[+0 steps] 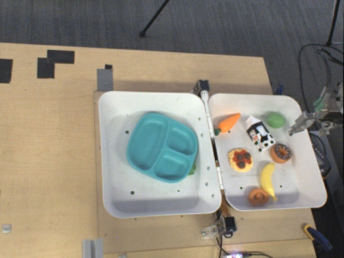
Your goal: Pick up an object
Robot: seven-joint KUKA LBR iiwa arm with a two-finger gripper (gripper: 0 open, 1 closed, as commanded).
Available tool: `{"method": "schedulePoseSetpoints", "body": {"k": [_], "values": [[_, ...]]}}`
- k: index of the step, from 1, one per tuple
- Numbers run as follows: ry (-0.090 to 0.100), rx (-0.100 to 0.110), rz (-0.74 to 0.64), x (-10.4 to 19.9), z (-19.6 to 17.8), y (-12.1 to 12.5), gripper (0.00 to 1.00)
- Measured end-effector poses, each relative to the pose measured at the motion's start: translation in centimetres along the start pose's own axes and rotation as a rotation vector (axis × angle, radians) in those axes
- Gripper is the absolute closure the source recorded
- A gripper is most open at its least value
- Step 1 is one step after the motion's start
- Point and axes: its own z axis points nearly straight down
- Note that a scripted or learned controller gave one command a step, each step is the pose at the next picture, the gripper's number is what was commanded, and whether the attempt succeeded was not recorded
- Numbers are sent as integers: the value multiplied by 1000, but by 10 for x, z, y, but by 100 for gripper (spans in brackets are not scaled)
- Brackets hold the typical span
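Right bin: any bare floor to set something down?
Bare patch in the right bin between carrot, tart and the divider; another left of the orange fruit. Crowded around milk carton, donut and banana.

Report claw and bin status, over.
Claw at right bin's far right rim, holding nothing visible. Orange carrot, yellow banana, green ball untouched. Nothing blocking.

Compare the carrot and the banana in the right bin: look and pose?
The carrot is orange with a green end; the banana is plain yellow. The carrot lies slantwise near the bin's upper left, by the divider; the banana lies nearly lengthwise toward the lower edge, beside an orange round item. The carrot tapers straight; the banana curves. Both are small toy foods lying flat.
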Motion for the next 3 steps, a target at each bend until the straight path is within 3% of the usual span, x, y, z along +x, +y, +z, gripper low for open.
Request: {"method": "schedulePoseSetpoints", "body": {"k": [1,2,3], "values": [[-1,-1,96,44,150,-3,0],[-15,-20,-443,45,168,48,0],[-14,-8,-517,83,170,100,0]]}}
